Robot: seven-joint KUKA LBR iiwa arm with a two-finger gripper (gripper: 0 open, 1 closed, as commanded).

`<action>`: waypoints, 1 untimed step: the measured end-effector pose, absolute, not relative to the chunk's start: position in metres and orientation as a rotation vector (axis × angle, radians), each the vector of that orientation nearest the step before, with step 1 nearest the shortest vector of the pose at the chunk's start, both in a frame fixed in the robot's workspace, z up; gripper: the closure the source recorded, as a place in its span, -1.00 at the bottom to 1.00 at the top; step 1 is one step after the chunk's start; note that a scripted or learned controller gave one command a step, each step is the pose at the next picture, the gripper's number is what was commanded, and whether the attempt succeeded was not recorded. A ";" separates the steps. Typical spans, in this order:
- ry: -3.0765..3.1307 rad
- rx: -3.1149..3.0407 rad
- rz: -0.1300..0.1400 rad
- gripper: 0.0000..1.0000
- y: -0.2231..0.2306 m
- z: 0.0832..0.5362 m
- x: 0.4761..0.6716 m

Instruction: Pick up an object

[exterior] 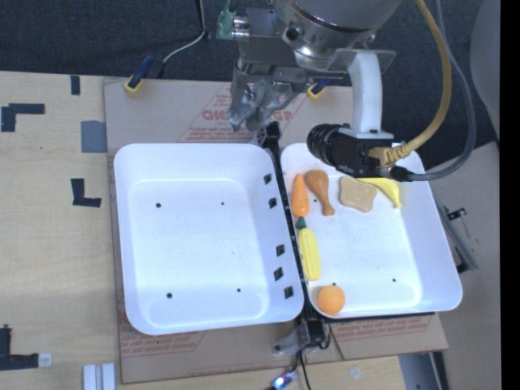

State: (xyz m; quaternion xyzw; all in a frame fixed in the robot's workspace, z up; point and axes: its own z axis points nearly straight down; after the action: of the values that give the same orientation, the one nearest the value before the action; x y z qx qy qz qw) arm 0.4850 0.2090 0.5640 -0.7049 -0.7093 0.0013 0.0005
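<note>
The 2 bins, left [195,242] and right [382,258], look like smooth white plastic with a soft sheen. Under them lies a matt brown cardboard sheet [175,112] with red print. The bench [49,242] to the left looks like pale wood, matt, with fine grain. In the right bin, the carrot [300,195], drumstick [319,188], corn [309,252], orange [331,300], banana [385,188] and toast [356,193] look like smooth plastic toys; the corn is ribbed. The gripper [258,112] at the far side looks like bare grey metal, slightly shiny. Behind the bench hangs dark, matt, woven-looking cloth [81,15].
</note>
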 end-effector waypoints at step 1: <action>-2.223 -2.218 0.008 1.00 0.223 0.533 0.483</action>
State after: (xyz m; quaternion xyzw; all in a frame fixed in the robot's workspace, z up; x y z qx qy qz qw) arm 0.4835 0.2235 0.5325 -0.7063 -0.7079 0.0025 0.0008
